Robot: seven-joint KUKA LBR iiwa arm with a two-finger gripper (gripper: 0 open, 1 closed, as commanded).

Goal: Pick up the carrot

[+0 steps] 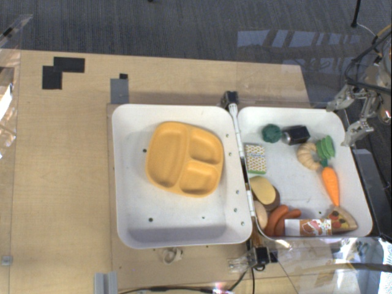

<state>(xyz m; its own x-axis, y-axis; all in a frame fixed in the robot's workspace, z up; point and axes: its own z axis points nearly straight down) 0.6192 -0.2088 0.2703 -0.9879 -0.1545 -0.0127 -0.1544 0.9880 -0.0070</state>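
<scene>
We saw the carrot [331,185] lying in the right bin [288,182], near its right wall, pointed end toward the front and green top [326,147] toward the back. Just beside it on the left sat a pale pastry [308,155]. The gripper [358,112] hung at the bin's back right corner, well apart from the carrot — whether its fingers were apart or together we could not tell. Along the front wall lay sausages [280,219] and a pizza slice [342,219]. The left bin [131,182] held a yellow divided plate [184,158].
</scene>
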